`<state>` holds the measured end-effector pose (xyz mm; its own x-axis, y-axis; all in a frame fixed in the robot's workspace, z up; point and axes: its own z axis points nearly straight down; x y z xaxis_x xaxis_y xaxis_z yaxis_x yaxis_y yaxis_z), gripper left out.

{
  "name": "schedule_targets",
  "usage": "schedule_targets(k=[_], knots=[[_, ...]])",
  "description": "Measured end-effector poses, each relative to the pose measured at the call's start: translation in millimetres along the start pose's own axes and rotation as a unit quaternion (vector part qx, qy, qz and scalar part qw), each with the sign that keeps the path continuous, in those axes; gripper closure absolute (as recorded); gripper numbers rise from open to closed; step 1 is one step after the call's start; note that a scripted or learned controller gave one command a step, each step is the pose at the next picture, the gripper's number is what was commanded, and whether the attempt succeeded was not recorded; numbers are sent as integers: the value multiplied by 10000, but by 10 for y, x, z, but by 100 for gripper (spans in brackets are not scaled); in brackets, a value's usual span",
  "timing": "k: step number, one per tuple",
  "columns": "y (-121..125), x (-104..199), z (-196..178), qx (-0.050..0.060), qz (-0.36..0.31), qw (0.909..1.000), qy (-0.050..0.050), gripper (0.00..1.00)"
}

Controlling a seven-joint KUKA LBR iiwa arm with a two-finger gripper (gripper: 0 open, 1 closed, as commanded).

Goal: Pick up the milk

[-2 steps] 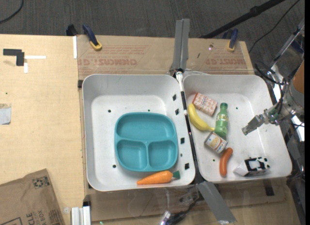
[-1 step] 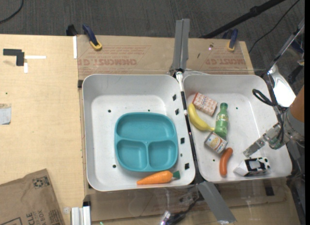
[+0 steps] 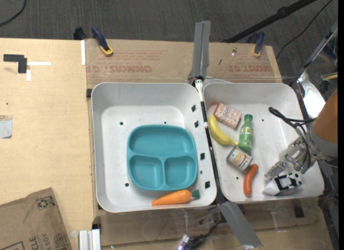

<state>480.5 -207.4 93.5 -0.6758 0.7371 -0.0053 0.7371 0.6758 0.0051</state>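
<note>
The two-finger metal gripper (image 3: 283, 169) at the end of the grey arm with its orange band (image 3: 328, 122) hangs low over the near right corner of the right-hand shallow white bin (image 3: 279, 94). Directly under and just in front of its fingertips lies the small white milk carton with black cow patches (image 3: 283, 183), tipped on its side against the bin's near wall. The fingers point down at the carton's upper edge and look to be touching or all but touching it; whether they are spread or closed cannot be made out, and the carton is not visibly between them.

To the left of the gripper, near it, a red-orange sausage (image 3: 249, 179) lies lengthwise on the bin floor. Further left and a little beyond sits a small tin can with a printed label (image 3: 239, 158), then a green plastic bottle with a white cap (image 3: 246, 133), a yellow banana (image 3: 219, 131) and a pink and white snack box (image 3: 228, 114), all well apart from the fingertips.

Far to the gripper's left, in the left-hand white bin (image 3: 110, 136), rests a teal three-compartment plastic plate (image 3: 161, 156), with an orange carrot (image 3: 173, 198) lying just beside the plate's near edge
</note>
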Motion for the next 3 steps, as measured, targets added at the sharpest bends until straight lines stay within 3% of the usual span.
schedule_targets(k=[1,2,3], knots=[[-1,-6,-89,-3,22,10000,-3,100],[-1,-6,-89,-3,17,10000,-3,0],[8,-15,-182,-13,30,10000,-13,100]])
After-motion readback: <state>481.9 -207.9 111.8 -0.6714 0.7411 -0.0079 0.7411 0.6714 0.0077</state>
